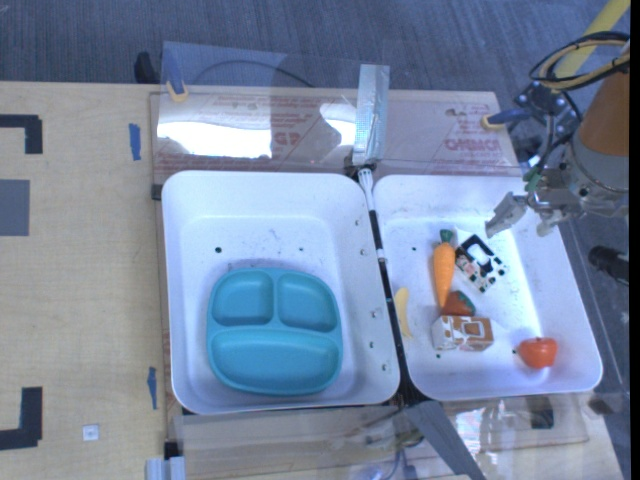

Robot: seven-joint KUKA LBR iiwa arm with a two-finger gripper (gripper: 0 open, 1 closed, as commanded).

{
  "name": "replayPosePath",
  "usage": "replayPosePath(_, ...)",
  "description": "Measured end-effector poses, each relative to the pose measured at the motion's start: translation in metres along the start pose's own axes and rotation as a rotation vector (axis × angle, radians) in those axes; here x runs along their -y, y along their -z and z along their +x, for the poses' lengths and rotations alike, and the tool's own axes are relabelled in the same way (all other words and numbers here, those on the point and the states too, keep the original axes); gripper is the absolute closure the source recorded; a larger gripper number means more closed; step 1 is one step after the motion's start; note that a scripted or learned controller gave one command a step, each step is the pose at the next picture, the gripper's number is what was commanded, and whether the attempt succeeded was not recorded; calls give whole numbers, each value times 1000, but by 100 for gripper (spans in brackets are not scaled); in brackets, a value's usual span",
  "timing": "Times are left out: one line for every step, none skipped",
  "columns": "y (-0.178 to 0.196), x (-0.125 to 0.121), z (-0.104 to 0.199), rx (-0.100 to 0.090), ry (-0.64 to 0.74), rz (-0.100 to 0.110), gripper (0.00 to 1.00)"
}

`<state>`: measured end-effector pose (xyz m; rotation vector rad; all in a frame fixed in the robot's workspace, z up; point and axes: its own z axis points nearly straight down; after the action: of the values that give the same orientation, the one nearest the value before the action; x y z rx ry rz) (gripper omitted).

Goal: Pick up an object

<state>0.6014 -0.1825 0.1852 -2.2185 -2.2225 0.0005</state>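
Two shallow white bins sit side by side on the wooden counter (pixel 70 268), and the objects to pick all lie in the right bin (pixel 575 298). A toy carrot (pixel 442 273) with a green top lies lengthwise near that bin's middle, pointing down the view. Just to its right is a small black-and-white checkered block (pixel 479 265), tilted and apart from the carrot by a thin gap. Below these, a small house-shaped toy (pixel 464 332) with brown and white faces rests on the bin floor, with a small red and green piece (pixel 459 303) touching its upper edge. A red tomato-like toy (pixel 538 351) sits near the bin's lower right corner, well apart from the rest. A pale yellow piece (pixel 402 309) leans at the bin's left wall. The left bin (pixel 190 218) carries a teal divided plate (pixel 274 331) with three compartments, set toward its near side. The arm (pixel 605 128) enters from the right, and the tool (pixel 527 213) hangs above the upper right corner of the right bin, near its rim. Its two grey fingers (pixel 505 214) are spread apart with nothing between them, and they stand clear of every toy, the checkered block being the nearest.
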Motion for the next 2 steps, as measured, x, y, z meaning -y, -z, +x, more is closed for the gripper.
replayPosePath(-86,11,59,2,249,-6,0)
replayPosePath(-75,9,58,3,247,-11,100)
